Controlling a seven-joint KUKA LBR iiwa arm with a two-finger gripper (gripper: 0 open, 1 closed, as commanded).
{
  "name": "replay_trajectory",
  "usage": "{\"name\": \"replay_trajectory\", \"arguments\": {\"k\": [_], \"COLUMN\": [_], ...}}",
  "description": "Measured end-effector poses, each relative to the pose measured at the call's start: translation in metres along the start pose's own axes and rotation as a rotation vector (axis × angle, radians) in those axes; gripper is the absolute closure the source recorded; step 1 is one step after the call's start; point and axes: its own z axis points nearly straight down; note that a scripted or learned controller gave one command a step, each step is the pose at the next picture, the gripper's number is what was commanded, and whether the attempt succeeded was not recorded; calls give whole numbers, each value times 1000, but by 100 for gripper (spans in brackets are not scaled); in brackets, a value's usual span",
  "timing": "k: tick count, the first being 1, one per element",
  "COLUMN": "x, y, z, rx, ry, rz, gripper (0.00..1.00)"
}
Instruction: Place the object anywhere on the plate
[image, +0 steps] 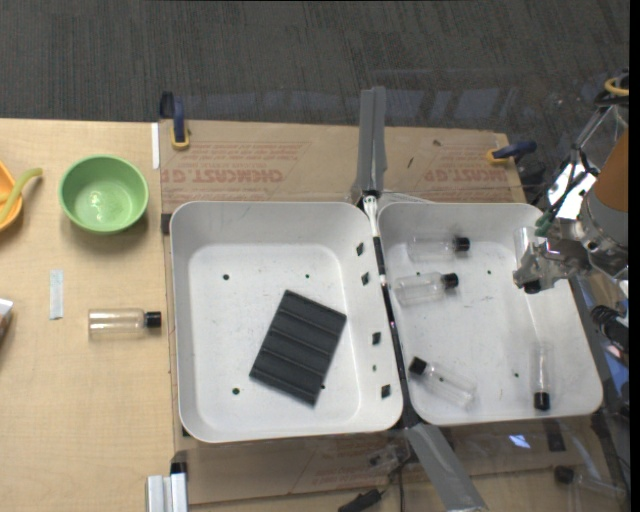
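The robot arm (610, 190) comes in from the right side. Its gripper (532, 272) hangs low at the arm's end, pointing down and a bit left. Its fingers are too blurry to make out.

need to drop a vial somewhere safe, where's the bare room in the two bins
Left bin: bare all around the dark ridged plate, widest along its top and left walls. Right bin: open middle floor between the lower vials. Crowded near the upper vials and the gripper.
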Motion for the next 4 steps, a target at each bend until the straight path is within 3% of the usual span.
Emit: {"name": "replay_trajectory", "arguments": {"k": [1, 2, 3, 4], "x": [123, 187, 270, 332], "y": [22, -19, 7, -68], "z": [-72, -9, -13, 33], "rx": [-1, 2, 1, 3], "ry": [0, -1, -1, -2], "rz": [-51, -101, -169, 11], "gripper": [100, 100, 100, 100]}}
